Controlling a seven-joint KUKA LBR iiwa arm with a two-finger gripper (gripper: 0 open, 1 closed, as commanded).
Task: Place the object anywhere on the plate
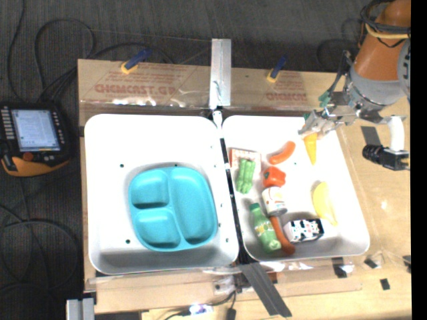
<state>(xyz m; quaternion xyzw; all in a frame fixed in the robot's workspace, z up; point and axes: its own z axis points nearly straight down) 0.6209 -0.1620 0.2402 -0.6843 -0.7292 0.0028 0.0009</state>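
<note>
Hand (319, 127) over right bin's (353, 199) top-right corner, seemingly clamped on a small yellow object (311, 147) hanging below, lifted mid-carry; next, leftward travel toward the blue plate (173, 207) in left bin (107, 179).

- The two white bins (107, 179) look like smooth moulded plastic with a soft sheen.
- The turquoise plate (172, 207), divided into compartments, is smooth plastic, slightly glossy.
- The tabletop (383, 205) is pale matt wood.
- A clear glossy plastic sheet (160, 89) lies over brown cardboard.
- The floor (53, 32) is dark, rough carpet.
- The yellow banana (325, 202) looks like smooth, matt plastic.
</note>
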